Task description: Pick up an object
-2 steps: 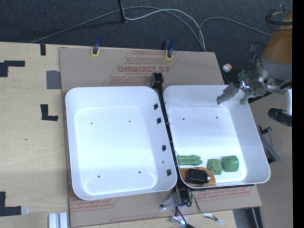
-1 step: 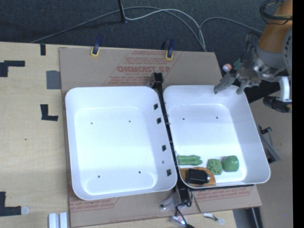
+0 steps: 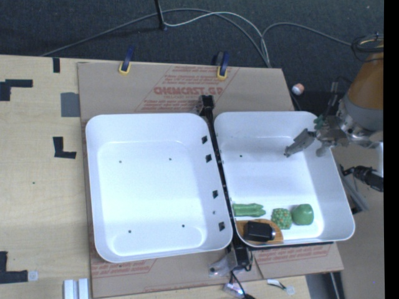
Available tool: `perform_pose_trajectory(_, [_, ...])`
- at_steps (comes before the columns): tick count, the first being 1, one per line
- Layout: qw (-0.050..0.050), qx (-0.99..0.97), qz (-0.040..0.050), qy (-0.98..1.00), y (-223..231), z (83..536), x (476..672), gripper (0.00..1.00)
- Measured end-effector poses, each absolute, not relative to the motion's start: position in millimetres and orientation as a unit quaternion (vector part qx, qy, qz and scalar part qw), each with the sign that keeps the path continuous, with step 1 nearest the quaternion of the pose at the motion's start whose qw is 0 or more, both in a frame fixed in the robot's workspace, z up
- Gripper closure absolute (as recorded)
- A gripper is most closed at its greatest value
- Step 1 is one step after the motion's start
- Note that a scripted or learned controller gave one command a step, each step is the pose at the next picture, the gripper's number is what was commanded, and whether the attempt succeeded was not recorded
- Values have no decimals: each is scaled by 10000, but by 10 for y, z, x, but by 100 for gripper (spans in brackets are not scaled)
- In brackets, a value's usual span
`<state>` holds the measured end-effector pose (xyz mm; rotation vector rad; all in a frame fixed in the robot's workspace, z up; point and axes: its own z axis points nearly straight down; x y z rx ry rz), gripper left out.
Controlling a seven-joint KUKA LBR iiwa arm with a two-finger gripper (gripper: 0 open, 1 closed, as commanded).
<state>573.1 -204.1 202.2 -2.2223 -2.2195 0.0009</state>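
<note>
White plastic, the shallow right bin [image 3: 324, 185] holds four things along its lower edge: a green pod-shaped toy [image 3: 248, 210], a black object on an orange dish [image 3: 259, 232], a knobbly green lump [image 3: 281, 217] and a round green ball [image 3: 302, 214]. The grey two-finger tool [image 3: 307, 144] hangs at the bin's upper right, fingers spread, holding nothing, well apart from them.

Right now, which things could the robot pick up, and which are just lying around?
For the job:
- hand, over the right bin
- long green piece
- bumpy green piece
- round green piece
- black thing on an orange dish

Just lying about:
- left bin
- cardboard sheet
- two clamps
- cables
</note>
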Motion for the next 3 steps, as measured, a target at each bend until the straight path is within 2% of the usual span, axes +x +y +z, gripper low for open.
perform_pose_trajectory(1, [7, -7067, 6, -7075, -2166, 1729, 6093, 0])
perform_pose_trajectory(2, [-53, -7062, -31, -7080, -2104, 3223, 6637, 0])
perform_pose_trajectory(3, [10, -7069, 8, -7073, -2166, 2862, 6721, 0])
